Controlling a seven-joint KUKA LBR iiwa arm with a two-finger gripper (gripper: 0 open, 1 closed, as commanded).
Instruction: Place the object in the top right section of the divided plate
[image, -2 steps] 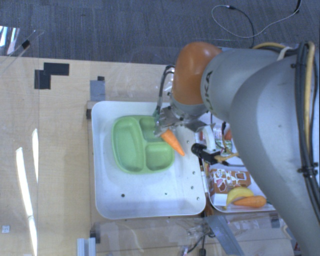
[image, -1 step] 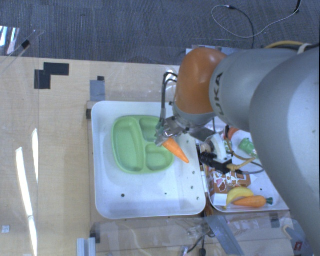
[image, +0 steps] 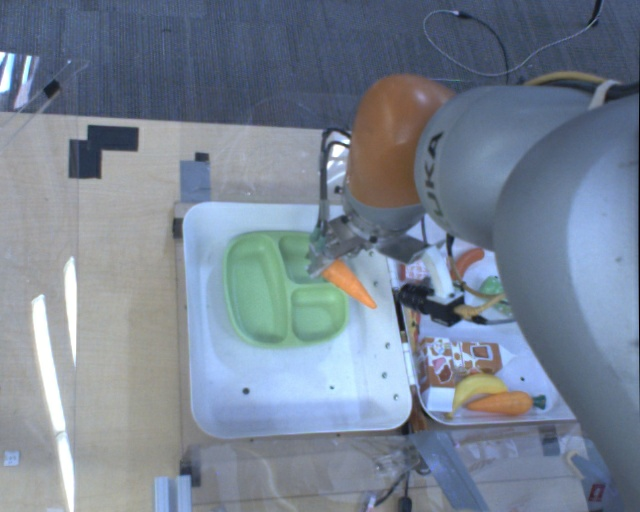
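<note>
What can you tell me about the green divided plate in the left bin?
The plate is pale green, looks like smooth plastic, and lies flat in the left bin, toward its upper half. It has one long section on the left and two smaller ones on the right. An orange carrot below the gripper overlaps its right rim; contact is unclear.

Glossy green plastic divided plate (image: 262, 290), smooth white bin (image: 300, 395), pale wood bench (image: 100, 330)
</note>
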